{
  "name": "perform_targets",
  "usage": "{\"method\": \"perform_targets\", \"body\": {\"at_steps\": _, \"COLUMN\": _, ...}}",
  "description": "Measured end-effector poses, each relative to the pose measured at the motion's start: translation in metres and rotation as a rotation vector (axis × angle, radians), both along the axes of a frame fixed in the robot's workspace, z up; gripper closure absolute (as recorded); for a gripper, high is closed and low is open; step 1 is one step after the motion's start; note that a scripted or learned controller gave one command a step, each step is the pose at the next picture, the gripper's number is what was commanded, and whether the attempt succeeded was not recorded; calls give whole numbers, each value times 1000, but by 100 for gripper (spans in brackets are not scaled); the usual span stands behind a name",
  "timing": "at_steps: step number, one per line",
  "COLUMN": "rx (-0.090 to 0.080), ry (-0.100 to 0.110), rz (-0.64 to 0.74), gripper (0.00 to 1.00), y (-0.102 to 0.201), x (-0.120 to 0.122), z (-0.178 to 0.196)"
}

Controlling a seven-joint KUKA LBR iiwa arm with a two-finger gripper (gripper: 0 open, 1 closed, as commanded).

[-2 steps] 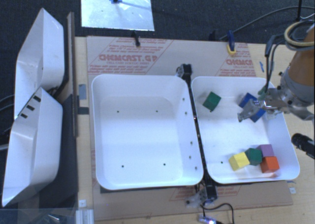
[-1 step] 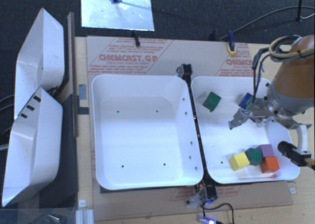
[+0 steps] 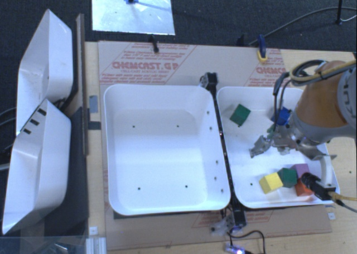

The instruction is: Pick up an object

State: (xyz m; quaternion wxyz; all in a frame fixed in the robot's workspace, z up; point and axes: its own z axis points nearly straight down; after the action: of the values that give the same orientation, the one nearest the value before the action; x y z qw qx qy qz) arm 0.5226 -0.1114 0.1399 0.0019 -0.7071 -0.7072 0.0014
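Landmark: right shallow white plastic bin (image 3: 245,194). Metal two-finger gripper (image 3: 260,147) sits low over the middle of that bin, reaching in from its right side, grey arm with orange band (image 3: 326,105) above it. Can't tell whether the fingers are apart or together; nothing visible between them.

Objects in that bin: dark green cube (image 3: 240,114) near the far wall, well apart from the gripper. Cluster at the near right corner: yellow cube (image 3: 271,182), smaller green block (image 3: 288,176) touching it, pink block (image 3: 302,169) and orange block (image 3: 303,187) just beside. The cluster lies near the gripper, not touching.

Left of that bin, edge to edge: second shallow white plastic bin (image 3: 111,135). Both rest on a tan protective sheet with red print (image 3: 145,66) over a wooden bench (image 3: 167,236). Blue-and-yellow clamp (image 3: 261,52) at the bench edge beyond the right bin. Floor is dark carpet (image 3: 234,1) with a shiny metal plate (image 3: 133,3) on it. Far left: two more white tubs (image 3: 39,135), tilted.
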Motion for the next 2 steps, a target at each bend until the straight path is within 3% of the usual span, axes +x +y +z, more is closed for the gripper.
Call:
{"method": "perform_targets", "body": {"at_steps": 1, "rx": 0, "ry": -1, "rz": 0, "gripper": 0, "y": 0, "x": -1, "z": -52}}
{"method": "perform_targets", "body": {"at_steps": 2, "rx": -1, "ry": -6, "rz": 0, "gripper": 100, "y": 0, "x": 0, "z": -39}}
